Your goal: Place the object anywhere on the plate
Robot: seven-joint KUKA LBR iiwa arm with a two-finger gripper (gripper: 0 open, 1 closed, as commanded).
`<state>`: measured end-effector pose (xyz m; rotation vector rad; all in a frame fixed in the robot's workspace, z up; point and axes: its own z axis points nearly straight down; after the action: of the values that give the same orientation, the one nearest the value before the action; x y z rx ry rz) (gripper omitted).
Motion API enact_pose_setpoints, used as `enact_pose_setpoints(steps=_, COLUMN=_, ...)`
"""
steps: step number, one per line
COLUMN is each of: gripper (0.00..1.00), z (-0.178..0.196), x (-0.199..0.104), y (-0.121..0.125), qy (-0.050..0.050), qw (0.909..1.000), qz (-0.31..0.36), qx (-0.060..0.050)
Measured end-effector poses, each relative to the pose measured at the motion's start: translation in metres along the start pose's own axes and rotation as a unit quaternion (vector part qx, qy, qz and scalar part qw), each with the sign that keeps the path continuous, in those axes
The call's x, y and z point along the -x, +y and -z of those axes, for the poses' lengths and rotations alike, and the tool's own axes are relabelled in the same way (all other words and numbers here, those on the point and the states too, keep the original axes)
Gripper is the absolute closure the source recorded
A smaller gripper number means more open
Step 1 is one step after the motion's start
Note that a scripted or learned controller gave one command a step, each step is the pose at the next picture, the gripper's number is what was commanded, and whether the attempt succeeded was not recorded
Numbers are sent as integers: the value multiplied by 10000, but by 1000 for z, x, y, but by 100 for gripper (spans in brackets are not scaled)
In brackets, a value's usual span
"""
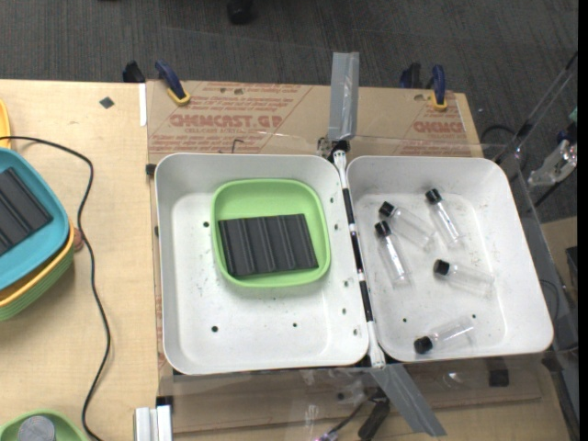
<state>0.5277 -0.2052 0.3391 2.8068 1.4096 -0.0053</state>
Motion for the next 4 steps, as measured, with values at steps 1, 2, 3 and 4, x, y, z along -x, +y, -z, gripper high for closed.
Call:
enact_pose_setpoints(steps=1, gripper=0, z=19, x=3, y=14, qy=-5, qw=9960, qz=-896, qx=-11)
enact_pose_setpoints(steps=2, gripper=0, z=28, x=-6, y=22, qy=-5, qw=9851, qz=-1721, qx=-11)
enact_pose_setpoints(steps=3, gripper=0, z=23, x=-4, y=33, qy=-8, qw=9741, qz=-2262, qx=-15)
enact_pose_setpoints(steps=4, gripper=0, z=46, x=-18, y=53, qy=-8, qw=9512, qz=-3086, qx=-15)
